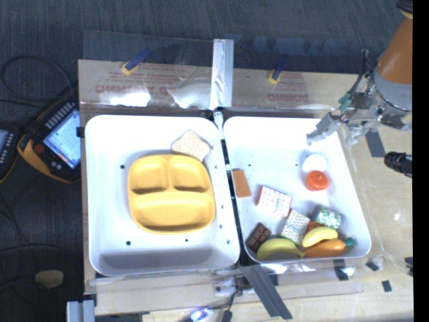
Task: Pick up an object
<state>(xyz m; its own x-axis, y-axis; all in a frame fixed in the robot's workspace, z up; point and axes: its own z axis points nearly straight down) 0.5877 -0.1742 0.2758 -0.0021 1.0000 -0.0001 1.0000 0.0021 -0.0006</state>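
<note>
My gripper (334, 135) hangs over the far right corner of the right bin (268, 136). Its fingers are spread open and hold nothing. A little below it lie a white round piece (315, 160) and a red ball (316, 180), touching each other. Further toward the front sit a pink-and-white box (273, 201), a checkered block (295, 225), a green block (328, 218), a chocolate bar (258, 235), two bananas (278, 248), and an orange carrot (326, 248). A brown card (240, 183) rests by the divider.
The left bin (100, 180) holds a yellow divided tray (171, 192) and a slice of toast (191, 145) at its far edge. A handheld pendant (57, 143) and cables lie on the floor to the left. Clear plastic sheeting (167, 79) covers the bench's back.
</note>
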